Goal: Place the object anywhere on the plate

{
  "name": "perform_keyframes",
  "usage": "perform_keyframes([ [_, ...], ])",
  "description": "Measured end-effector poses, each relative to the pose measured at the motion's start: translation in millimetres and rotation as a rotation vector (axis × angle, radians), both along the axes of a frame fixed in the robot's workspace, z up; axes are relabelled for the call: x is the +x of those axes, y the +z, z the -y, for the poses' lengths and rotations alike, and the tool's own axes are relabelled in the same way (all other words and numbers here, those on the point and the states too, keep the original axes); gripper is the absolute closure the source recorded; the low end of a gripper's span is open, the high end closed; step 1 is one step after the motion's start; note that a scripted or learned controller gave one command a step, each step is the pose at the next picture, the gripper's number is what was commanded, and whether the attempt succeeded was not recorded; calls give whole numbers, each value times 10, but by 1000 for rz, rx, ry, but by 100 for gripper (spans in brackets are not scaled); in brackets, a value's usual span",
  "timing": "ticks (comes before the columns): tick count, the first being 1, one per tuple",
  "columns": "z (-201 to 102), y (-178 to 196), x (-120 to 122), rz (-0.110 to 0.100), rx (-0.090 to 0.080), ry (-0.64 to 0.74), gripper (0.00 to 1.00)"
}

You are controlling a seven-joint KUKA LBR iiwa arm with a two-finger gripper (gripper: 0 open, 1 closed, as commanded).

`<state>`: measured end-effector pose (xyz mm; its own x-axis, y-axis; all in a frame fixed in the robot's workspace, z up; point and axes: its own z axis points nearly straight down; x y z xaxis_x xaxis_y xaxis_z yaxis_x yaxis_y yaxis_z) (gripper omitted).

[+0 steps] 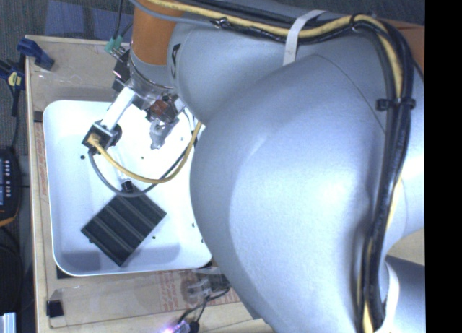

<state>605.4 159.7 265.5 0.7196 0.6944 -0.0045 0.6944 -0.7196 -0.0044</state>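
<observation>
One white bin [50,180] is what you see in the camera view; the grey arm [303,165] fills the right side and covers the bin's right part. The orange band [151,35] sits at the top, just above the wrist.

The gripper [157,128] hangs over the upper part of the bin, near its top wall. You cannot tell whether it is open or closed, and nothing is visibly held in it. A small black box on a white strut [101,136] sticks out from the wrist toward the bin's left wall. A yellow cable [148,178] loops down from there across the bin floor.

The black ribbed block [123,228] lies flat near the bin's lower left corner, turned diagonal to the walls. It is well apart from the gripper. The cable's lowest loop passes just beside the block's upper corner.

Outside the bin, a blue clamp [32,51] grips the wooden bench [68,64] at the upper left corner.
</observation>
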Motion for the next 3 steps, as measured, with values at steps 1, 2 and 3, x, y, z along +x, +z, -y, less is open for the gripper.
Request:
perform_keyframes([
  [1,-339,-926,334,-5,-1,0,0],
  [2,-606,-1519,376,-3,1,197,0],
  [3,-579,-307,-82,3,2,611,0],
])
